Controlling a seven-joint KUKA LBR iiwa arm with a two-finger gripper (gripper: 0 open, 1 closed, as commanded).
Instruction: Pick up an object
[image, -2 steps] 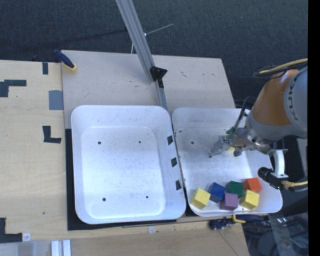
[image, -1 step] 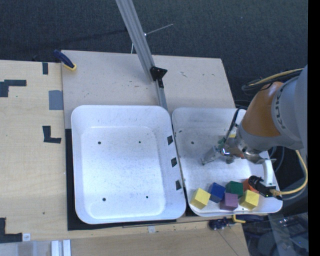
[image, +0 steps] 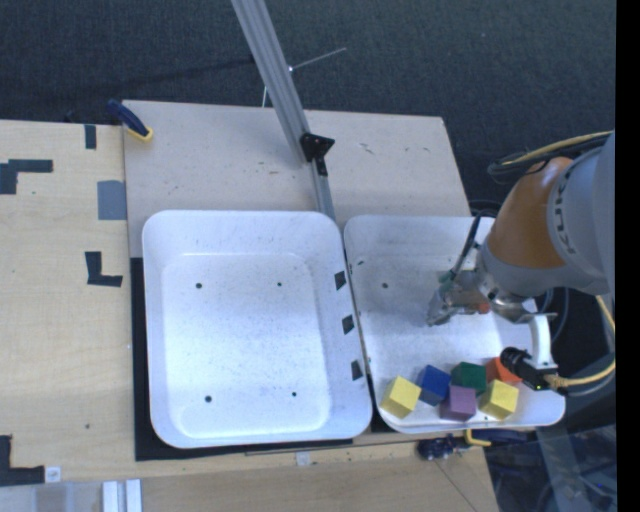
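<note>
Gripper (image: 441, 309) hung over the right bin (image: 400, 250); jaw state could not be told. Nothing seen between its fingers. Blocks clustered well below it toward the near rim: yellow block (image: 402, 396), blue block (image: 434, 383), purple block (image: 461, 401), green block (image: 468, 376).

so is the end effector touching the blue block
Apart. The camera view shows the end effector over bare bin floor, with a clear strip of white between it and the blue block near the right bin's front edge.

White bins (image: 245, 225) on tan desk (image: 60, 300); yellow (image: 402, 396), blue (image: 434, 383), green (image: 468, 376), purple (image: 461, 401) blocks (another yellow (image: 501, 399), an orange (image: 501, 371)).
</note>
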